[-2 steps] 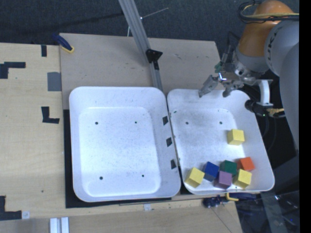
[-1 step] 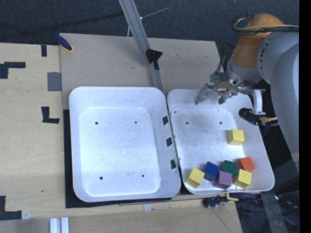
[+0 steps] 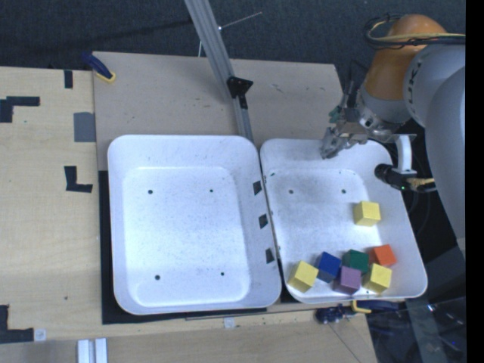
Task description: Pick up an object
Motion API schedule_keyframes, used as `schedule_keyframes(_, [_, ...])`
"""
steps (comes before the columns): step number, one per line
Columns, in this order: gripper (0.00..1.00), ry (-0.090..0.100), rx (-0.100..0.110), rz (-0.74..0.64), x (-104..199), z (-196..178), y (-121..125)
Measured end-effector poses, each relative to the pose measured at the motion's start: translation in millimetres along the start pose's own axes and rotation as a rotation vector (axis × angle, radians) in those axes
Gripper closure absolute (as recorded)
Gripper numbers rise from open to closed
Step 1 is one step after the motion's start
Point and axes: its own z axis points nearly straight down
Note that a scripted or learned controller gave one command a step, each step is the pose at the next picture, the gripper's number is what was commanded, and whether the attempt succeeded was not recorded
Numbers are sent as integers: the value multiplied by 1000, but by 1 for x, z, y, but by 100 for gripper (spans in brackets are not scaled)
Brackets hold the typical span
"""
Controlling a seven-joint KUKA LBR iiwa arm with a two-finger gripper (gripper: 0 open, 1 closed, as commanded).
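Several small blocks lie in the right bin [image 3: 302, 157]. A yellow block [image 3: 367, 212] sits alone near the bin's right side. Along the front wall cluster a yellow block [image 3: 304, 275], a blue block [image 3: 328, 265], a green block [image 3: 355, 261], a purple block [image 3: 349, 278], an orange block [image 3: 383, 255] and another yellow block [image 3: 379, 277]. My gripper [image 3: 330, 150] hangs over the bin's far rim, well behind all the blocks, its fingers close together with nothing between them.
The left bin [image 3: 121, 157] stands beside the right one. A slanted metal rail [image 3: 215, 48] runs from the top of the view down to the gap between the bins. The grey arm [image 3: 423, 74] fills the upper right.
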Motion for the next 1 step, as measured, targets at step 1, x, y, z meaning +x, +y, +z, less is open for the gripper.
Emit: schedule_keyframes(1, [100,0,-8,2,2,-64,3])
